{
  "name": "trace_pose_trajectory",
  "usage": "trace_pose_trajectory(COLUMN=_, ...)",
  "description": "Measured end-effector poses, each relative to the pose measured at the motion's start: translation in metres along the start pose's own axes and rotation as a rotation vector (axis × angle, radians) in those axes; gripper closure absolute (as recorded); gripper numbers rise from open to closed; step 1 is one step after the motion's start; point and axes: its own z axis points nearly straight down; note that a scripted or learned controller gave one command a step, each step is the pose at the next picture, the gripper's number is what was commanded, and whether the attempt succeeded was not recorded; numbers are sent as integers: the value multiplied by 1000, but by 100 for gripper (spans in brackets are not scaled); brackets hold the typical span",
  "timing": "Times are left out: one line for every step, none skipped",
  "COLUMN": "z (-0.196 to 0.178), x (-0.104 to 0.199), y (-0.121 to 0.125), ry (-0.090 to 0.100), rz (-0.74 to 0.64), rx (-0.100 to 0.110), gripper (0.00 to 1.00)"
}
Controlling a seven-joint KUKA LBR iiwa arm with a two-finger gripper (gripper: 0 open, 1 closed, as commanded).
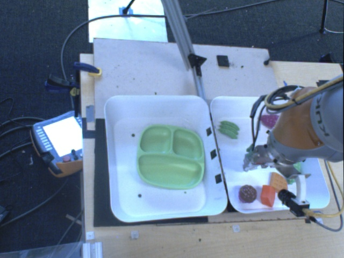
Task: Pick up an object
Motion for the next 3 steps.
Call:
trace_pose_trajectory(z=-44, x=-1, y=6, ry=0, rz=-2, rx=7, gripper=100)
trace_pose_trajectory(z=-87, x=-4, y=7, ry=0, rz=-3, rx=6, gripper=100)
trace_pose_trajectory(z=-147, x=-13, y=11, ry=-1, rz=-3, rx=3, gripper=100)
